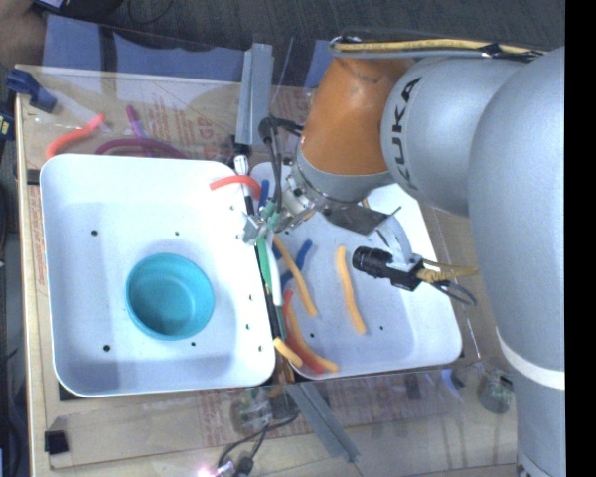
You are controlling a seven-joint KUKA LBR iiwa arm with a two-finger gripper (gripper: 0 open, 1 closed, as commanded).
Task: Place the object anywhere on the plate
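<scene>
A wooden bench [40, 177] carries two white bins; the teal plate [170, 295] sits mid-left bin [79, 356]. The gripper [261, 223] hovers at the shared edge; its state can't be told.

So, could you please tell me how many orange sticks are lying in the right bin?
3 that I can see: one orange stick mid-bin, another to its left by the dividing edge, a third at the front rim. The arm may hide more.

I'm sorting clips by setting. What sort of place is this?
Probably a robotics lab bench: a KUKA arm reaches over two white bins, one with a teal plate, and loose cables lie around.
</scene>
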